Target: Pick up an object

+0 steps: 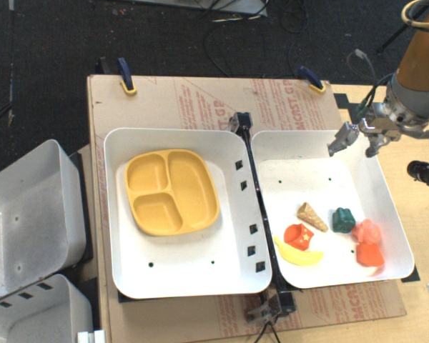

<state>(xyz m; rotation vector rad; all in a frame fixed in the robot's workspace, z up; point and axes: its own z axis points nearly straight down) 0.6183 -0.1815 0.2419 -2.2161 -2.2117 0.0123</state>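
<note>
Left bin (118, 213): holds one yellow divided plate (172, 191), lying flat toward the bin's left half. Right bin (286, 148): six items grouped along its near edge. In order: a yellow banana (298, 255), a red piece (298, 235) touching it from above, a tan wedge (312, 217), a dark green piece (344, 220), and a pink piece (367, 231) touching an orange piece (370, 255). Gripper (358, 143): above the bin's far right corner, fingers apart, nothing between them, well apart from the items.

Red print runs across the board (200, 98) under the bins, too faint to read.
</note>
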